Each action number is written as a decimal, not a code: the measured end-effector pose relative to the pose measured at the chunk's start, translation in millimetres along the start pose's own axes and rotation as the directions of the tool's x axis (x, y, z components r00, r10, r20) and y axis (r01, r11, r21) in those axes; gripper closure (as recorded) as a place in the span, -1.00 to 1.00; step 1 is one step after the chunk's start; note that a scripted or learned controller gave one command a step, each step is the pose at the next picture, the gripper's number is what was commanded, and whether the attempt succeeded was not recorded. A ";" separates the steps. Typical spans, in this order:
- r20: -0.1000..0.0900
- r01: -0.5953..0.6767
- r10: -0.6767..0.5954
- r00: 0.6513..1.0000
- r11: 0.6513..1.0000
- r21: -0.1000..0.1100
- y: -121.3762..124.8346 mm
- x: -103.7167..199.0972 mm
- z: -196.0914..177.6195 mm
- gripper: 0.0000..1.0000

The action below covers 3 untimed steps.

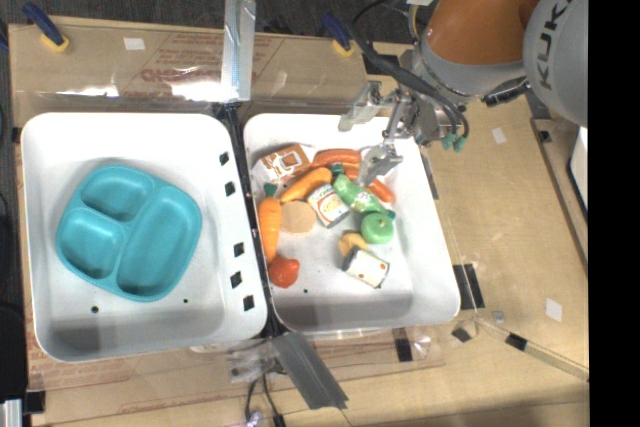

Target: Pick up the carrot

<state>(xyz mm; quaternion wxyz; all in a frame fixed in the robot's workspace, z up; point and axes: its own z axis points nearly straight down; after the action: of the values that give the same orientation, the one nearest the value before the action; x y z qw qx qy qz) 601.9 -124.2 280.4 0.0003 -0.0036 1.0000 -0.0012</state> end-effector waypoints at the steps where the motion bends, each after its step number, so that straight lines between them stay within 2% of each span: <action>1: 0.010 -0.024 0.024 1.000 1.000 -0.001 24.4 56.8 183.9 -1.00; 2: 0.020 -0.015 0.015 1.000 1.000 0.000 25.9 53.0 171.6 1.00; 3: 0.014 0.122 -0.122 0.992 0.993 0.004 12.3 91.4 -10.5 1.00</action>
<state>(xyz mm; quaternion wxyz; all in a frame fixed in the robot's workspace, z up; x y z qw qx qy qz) 510.4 -112.5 290.9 0.0071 -0.0645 0.9979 -0.0026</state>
